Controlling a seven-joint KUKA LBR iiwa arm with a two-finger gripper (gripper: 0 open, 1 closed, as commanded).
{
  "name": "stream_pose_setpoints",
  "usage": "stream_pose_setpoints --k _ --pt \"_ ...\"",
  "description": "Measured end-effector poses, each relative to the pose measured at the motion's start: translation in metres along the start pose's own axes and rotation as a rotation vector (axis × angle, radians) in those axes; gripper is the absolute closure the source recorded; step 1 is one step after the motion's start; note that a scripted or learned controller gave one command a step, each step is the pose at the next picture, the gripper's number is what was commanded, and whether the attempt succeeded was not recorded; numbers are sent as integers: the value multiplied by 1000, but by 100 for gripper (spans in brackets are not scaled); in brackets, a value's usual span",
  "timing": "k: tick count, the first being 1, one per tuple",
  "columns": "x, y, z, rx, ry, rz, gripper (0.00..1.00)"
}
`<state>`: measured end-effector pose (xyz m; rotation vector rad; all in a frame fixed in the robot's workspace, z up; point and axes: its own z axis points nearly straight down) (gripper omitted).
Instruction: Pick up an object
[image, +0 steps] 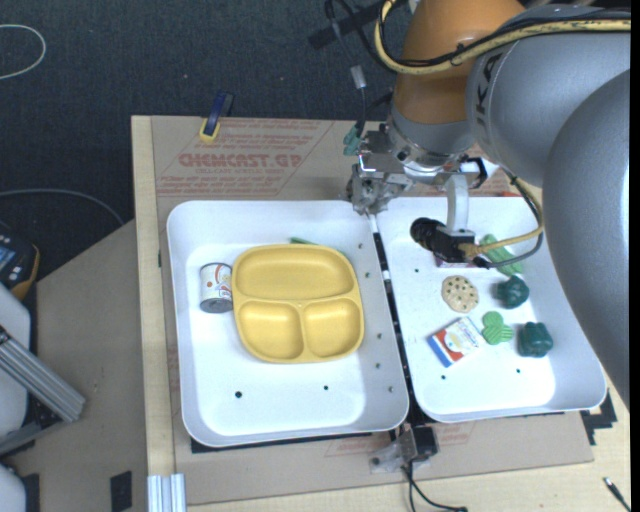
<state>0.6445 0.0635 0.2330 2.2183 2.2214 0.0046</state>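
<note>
Beside the hand (371, 194), its state unclear, cardboard (262, 140) reads "CHEMCAST GP".

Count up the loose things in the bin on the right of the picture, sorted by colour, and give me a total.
Green things: 4
Tan cookie: 1
Red, white and blue packet: 1
Total: 6
</note>
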Motion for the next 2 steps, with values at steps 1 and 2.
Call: stream_pose_setpoints --k 1,2 --pt "-5 -4 16 8 -1 2 100" --pt "-9 4 18 2 -1 2 100"
